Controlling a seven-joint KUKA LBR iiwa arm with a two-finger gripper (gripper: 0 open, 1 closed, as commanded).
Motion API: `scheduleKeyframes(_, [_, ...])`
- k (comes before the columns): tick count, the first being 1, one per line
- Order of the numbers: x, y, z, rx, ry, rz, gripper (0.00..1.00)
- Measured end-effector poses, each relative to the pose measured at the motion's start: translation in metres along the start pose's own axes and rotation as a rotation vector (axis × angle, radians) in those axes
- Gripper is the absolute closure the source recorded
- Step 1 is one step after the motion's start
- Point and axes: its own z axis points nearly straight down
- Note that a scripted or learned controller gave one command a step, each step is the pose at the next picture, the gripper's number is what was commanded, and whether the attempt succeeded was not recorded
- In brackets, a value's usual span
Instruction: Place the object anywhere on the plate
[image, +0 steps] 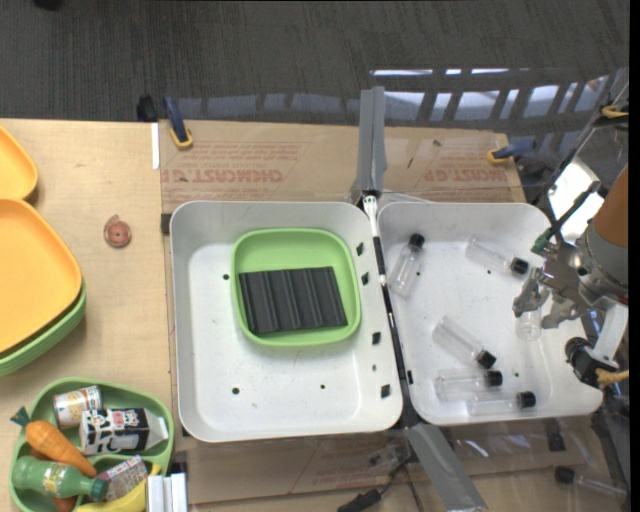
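Item 1: square green plastic plate (342, 252) carrying a dark ribbed rectangular insert (292, 299), sitting in the left white bin (200, 400).

Item 2: clear plastic vials with black caps, lying loose in the right white bin (440, 225). One (404, 262) is lying near the divider, one (494, 256) toward the far right, one (463, 343) mid-bin, and two (483, 390) are resting near the front wall, just beside each other.

Item 3: two-finger metal gripper (533, 300), hovering at the right bin's right side. A pale, clear shape (528, 322) is showing at the fingertips; whether it is a vial being held, or whether the hand is open or closed, cannot be told from this angle.

Risk notes: the vials are round and smooth, so one is likely to be rolling away or slipping from the fingers under a poor pinch. Transparency is making edges hard to locate. The two front vials are crowding each other, inviting a double or glancing grasp. On release, a vial could be rolling across the ribbed insert and off the plate's low rim.
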Motion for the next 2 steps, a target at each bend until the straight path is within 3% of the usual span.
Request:
scheduleKeyframes(1, [0.0, 0.0, 0.0, 0.0, 0.0, 0.0, 0.0])
scheduleKeyframes(2, [0.01, 0.003, 0.0, 0.0, 0.0, 0.035, 0.0])
